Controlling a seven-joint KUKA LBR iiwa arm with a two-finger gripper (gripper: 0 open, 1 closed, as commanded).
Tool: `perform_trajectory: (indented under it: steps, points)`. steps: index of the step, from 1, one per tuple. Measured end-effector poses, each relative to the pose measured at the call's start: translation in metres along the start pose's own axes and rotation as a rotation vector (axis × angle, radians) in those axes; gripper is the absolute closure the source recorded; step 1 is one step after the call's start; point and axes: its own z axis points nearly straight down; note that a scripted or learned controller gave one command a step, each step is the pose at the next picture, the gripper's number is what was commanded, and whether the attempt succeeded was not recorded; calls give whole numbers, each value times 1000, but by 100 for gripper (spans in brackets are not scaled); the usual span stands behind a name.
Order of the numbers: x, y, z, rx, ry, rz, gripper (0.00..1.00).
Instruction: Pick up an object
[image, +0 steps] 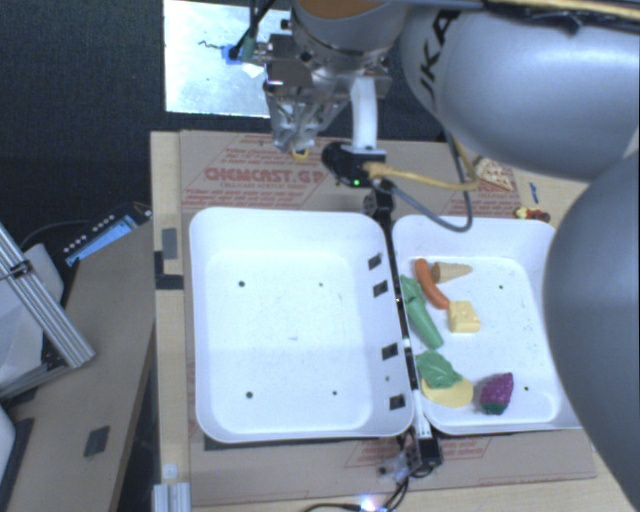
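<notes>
- We see a cardboard-covered bench (250, 175) bearing the left bin (285, 325).
- The gripper (298, 135) hangs above the bench's far edge; we cannot tell its state.
- The right bin (510, 300) holds a carrot (432, 283), cheese (462, 317) and purple fruit (496, 391); the arm (560, 90) hides its right side.

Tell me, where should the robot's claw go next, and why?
Probably toward the right bin and down. The gripper hangs high beyond the bins' far edge, while the toy food, such as the carrot and cheese, lies in that bin.
</notes>
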Motion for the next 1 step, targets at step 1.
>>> perform_trajectory:
  steps: [1]
  points:
    - [1, -32, -127, -17, 7, -2, 100]
